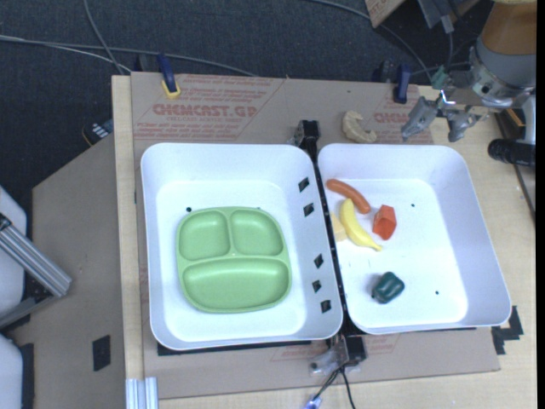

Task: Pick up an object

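Camera view puts your gripper point(438, 118) above the far rim of the right bin point(477, 228), up by the bench's back edge, with its two fingers point(415, 119) spread apart and nothing between them. Nothing has been picked up yet, so the whole task is still ahead of you: choose an object, come down on it, close, and lift.

Everything you could take lies below the fingers and toward the near side, inside the right bin. Closest to the fingers is the orange hot-dog-shaped toy point(349, 195), lying at a slant near the bin's left wall. Just past it, the yellow banana point(356, 228) runs lengthwise, and the small red piece point(385, 221) sits just beside the banana, on the side nearer the arm. Farthest from the fingers is the dark green pepper-like toy point(387, 287), standing well apart from the other three.

My judgement is that the green toy is the easiest target, since it has free room on every side; the banana and red piece are crowded and one could be nudged while you close on the other.

Off to the far left of the fingers, the left bin point(162, 228) carries a green divided plate point(234, 258). A beige scrap point(358, 127) rests on the bench just left of the fingers, outside both bins
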Robot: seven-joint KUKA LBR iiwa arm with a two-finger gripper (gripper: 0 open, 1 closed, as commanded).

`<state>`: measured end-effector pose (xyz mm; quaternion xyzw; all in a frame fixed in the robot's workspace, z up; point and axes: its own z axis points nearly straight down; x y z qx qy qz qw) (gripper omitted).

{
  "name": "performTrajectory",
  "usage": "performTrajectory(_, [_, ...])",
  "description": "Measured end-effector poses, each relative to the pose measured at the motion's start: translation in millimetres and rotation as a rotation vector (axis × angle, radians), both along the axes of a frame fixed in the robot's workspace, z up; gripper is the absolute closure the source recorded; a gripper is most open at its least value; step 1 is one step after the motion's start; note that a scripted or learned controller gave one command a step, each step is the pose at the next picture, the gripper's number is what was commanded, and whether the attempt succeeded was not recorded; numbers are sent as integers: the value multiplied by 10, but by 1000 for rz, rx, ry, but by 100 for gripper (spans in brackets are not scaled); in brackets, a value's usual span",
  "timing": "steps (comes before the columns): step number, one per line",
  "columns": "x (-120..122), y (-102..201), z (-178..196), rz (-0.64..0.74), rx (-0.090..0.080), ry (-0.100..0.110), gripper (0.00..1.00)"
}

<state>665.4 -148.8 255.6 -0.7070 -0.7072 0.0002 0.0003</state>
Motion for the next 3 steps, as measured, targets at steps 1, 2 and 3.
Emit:
performTrajectory(1, [-24,-1,-420,0,1,4,0])
performTrajectory(2, [4,-48,-861,-1,1,5,0])
performTrajectory(3, [-22,56,-1366,1,2,5,0])
